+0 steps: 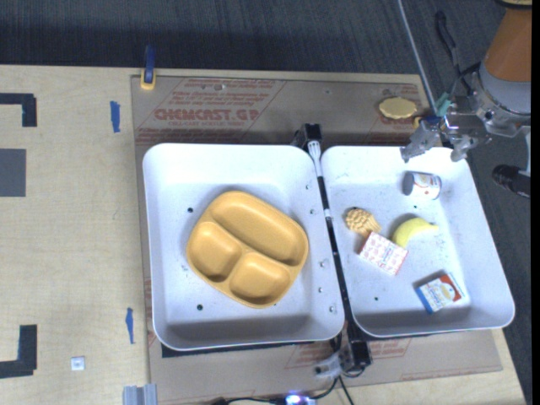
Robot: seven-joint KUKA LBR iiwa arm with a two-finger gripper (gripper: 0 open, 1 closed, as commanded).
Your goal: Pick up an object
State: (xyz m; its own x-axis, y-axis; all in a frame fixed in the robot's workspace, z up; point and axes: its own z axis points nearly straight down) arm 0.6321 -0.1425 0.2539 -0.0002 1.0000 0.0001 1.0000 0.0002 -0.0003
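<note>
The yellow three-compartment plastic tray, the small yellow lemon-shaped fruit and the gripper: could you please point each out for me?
Yellow three-compartment plastic tray (pixel 245 248): camera view, central ridge between compartments.
Small yellow lemon-shaped fruit (pixel 412 229): camera view, middle of its rounded body.
Gripper (pixel 437 148): camera view, midway between fingertips, above right bin's far edge.

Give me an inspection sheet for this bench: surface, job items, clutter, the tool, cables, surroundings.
Surface: wooden bench bearing two white bins side by side.
Job's things: right bin holds a cookie, yellow fruit, red-and-white packet, small box and white cup; left bin holds a yellow divided tray.
Clutter: round biscuit on the board behind the bins.
Grippers: tool over the right bin's back edge; finger state unclear.
Cables: wires at the front, between the bins.
Surroundings: dark carpet.
</note>
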